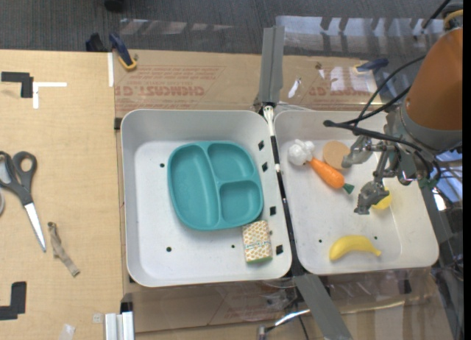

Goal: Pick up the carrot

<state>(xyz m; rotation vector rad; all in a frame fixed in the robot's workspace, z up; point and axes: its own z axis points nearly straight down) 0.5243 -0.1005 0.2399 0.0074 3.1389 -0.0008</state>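
1. I see the arm coming in from the right edge of the frame, its orange band high at the upper right, with the gripper hanging over the right-hand bin.
2. From this slant I cannot tell whether the claw is released or clenched; its tip is a dark blur just left of a small yellow object, and I cannot tell whether the two touch.
3. The carrot lies in the upper left part of the right bin, orange body pointing up-left, its green end toward the lower right. It sits to the left of the gripper, apart from it, and nothing is gripping it.
4. A white garlic-like bulb sits just at the carrot's upper-left tip, and a tan round piece lies just above the carrot.
5. A banana rests near the lower edge of the right bin, below the gripper and well apart from the carrot.
6. The left bin holds a teal divided plate in its middle and a small printed box just off the plate's lower right corner.
7. On the bench at the far left of the frame I see scissors.
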